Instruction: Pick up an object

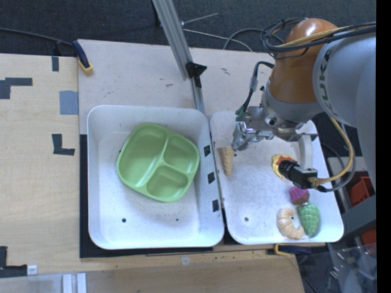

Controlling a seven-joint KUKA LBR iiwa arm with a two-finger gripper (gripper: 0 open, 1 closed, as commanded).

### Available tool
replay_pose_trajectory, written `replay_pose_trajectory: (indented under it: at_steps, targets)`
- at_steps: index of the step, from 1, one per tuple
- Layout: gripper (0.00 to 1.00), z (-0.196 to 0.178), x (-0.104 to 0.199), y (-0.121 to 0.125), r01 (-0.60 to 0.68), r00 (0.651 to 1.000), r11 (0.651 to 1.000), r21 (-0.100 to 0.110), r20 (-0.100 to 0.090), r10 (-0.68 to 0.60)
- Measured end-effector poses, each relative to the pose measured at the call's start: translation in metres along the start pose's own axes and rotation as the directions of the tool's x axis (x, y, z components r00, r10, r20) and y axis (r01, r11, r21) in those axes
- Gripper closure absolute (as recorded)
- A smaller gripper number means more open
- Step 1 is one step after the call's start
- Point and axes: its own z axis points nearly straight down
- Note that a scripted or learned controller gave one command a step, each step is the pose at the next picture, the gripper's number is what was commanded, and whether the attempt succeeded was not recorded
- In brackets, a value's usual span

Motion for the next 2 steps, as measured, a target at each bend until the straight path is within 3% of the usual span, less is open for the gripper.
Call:
replay_pose_trajectory:
  at_steps: [2]
  targets:
    - [1.0, 0.004, 0.104, 0.04, 0.001, 1.0, 1.0, 0.0, 0.001, -0.001]
